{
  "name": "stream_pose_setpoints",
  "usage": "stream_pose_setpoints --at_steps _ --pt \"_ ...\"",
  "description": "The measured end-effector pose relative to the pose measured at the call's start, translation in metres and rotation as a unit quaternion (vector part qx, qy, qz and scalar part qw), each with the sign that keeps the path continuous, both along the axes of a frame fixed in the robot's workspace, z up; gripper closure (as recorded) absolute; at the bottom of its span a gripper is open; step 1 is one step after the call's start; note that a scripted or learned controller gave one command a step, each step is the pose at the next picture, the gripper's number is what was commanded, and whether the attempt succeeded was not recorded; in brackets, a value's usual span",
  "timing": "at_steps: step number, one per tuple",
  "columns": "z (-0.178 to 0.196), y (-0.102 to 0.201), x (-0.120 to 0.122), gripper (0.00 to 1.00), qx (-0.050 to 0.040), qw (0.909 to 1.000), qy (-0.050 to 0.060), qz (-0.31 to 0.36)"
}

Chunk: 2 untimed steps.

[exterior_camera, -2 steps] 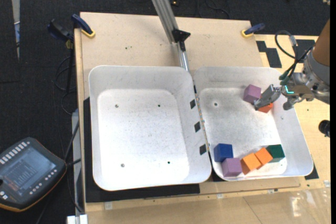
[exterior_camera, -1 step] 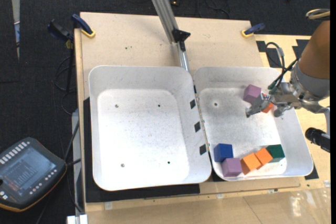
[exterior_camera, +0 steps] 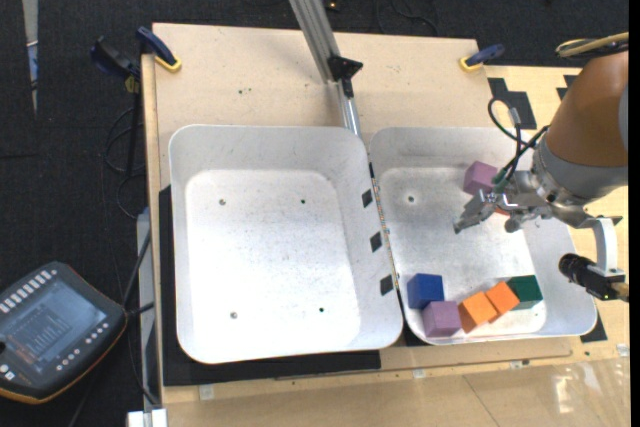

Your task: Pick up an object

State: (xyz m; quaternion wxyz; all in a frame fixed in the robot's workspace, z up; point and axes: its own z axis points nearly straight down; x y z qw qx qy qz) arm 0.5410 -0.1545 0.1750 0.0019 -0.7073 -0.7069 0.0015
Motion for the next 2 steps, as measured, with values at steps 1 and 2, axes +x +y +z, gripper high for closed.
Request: stream_pose_setpoints --at_steps 1,2 --pt "-0.059 -0.008 -0.006 0.00 0.0002 1.0000 0.001 -0.001" --pt "-0.045 -0.008 -0.004 1.00 -0.0006 1.0000 -0.003 0.000"
